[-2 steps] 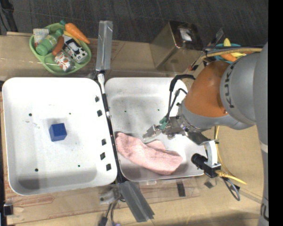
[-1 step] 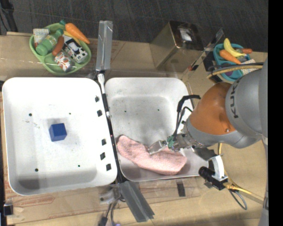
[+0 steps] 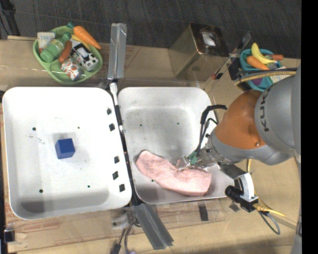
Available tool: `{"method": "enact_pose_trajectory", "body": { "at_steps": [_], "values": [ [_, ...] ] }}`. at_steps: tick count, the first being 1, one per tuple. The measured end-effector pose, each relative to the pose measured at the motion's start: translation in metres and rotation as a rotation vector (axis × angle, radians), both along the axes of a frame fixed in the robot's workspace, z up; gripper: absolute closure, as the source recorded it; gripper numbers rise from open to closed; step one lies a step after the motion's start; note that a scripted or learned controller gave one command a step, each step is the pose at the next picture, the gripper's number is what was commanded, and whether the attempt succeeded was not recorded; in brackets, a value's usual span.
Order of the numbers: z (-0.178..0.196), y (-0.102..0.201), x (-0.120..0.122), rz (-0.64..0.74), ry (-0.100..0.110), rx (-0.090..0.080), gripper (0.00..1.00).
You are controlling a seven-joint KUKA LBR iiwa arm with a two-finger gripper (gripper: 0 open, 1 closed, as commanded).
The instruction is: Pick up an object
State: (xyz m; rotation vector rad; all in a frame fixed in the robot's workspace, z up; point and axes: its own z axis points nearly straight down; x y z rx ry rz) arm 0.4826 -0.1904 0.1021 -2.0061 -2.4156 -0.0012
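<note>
A pink, flat, slab-like object (image 3: 172, 174) lies in the right bin (image 3: 159, 110), near its front edge. My gripper (image 3: 192, 160) reaches down from the right and sits at the slab's upper right edge, touching or just above it. A blue cube (image 3: 65, 147) rests in the left bin (image 3: 53, 194), left of centre. The grey and orange arm (image 3: 249, 128) covers the right bin's right wall.
A green bowl (image 3: 45, 62) of toy food stands behind the left bin. A brown box (image 3: 193, 49) and a bowl with toy bananas (image 3: 259, 60) sit behind the right bin. A metal divider (image 3: 116, 120) separates the bins.
</note>
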Motion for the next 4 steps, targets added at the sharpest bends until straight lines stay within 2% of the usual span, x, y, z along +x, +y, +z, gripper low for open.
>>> {"method": "enact_pose_trajectory", "body": {
  "at_steps": [1, 2, 3, 4],
  "values": [
    [0.000, 0.000, 0.000, 0.000, 0.000, -0.001, 0.00],
    [-0.011, 0.029, 0.040, -0.112, 0.003, -0.001, 0.00],
    [-0.010, 0.050, 0.059, -0.163, 0.001, -0.002, 0.00],
    [0.012, -0.021, -0.002, -0.118, 0.003, 0.000, 0.00]
  ]
}}
